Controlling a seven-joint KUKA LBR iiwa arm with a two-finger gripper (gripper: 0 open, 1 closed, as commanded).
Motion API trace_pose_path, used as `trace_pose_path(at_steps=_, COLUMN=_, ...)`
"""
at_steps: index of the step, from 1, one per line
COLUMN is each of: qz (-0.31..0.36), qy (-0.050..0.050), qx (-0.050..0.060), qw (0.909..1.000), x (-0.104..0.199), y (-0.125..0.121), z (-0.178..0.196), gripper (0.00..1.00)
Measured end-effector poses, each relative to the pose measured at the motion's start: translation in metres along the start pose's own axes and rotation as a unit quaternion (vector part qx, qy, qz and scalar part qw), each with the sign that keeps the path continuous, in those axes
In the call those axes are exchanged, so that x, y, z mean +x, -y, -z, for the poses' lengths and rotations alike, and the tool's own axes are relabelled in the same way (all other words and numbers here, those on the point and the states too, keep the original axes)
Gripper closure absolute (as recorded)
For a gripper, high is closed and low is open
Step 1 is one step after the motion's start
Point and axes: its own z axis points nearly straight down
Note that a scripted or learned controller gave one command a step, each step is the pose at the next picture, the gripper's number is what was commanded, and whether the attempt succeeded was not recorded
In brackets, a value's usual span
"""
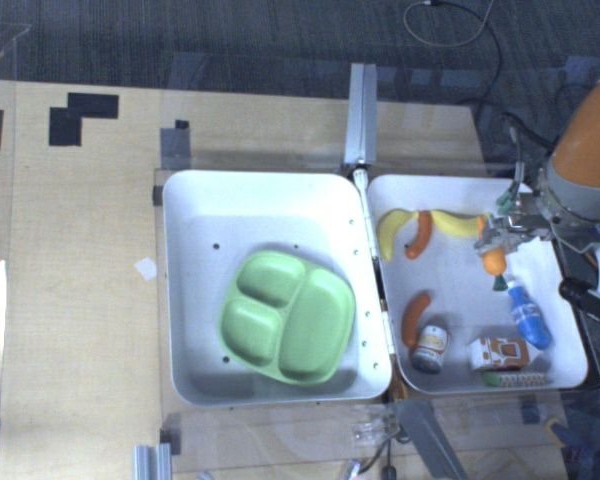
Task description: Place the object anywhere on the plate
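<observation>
Oblique overhead view of the bench. The green three-compartment plate (288, 318) lies in the left bin (195, 196) with nothing on it. All loose items sit in the right bin (460, 303). The arm (590, 158) reaches in from the right and carries the gripper (502, 230) over the far right part of that bin, just above a small orange piece (493, 261). We take this piece to be the object meant, although the task does not name it. Whether the gripper is spread or pressed together we cannot tell at this resolution, and we see nothing clearly pinched in it. The orange piece rests on the bin floor near the end of the banana (450, 224), close to a blue bottle (527, 315) and apart from the sausage (417, 235). We judge it to be a light toy food item with a smooth, rounded and probably stiff plastic skin. It is therefore not fragile, but it may roll or squirt out of a shallow pinch. We would take hold across its widest part, low on the body, with the closing direction turned away from the banana and the bottle. The carry to the plate crosses the wall between the bins, so the grasp should be firm enough to survive the lift.
</observation>
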Motion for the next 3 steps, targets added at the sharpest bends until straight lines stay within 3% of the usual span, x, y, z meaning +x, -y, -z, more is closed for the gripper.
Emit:
trace_pose_path(at_steps=1, qz=0.107, qy=0.0, qx=0.001, qw=0.9942, x=0.068, y=-0.021, z=0.004, gripper=1.0)
trace_pose_path(at_steps=2, qz=0.212, qy=0.0, qx=0.0, qw=0.9773, x=0.136, y=0.0, z=0.031, gripper=1.0)
trace_pose_path(at_steps=3, qz=0.258, qy=-0.001, qx=0.001, qw=0.9661, x=0.217, y=0.016, z=-0.004, gripper=1.0)
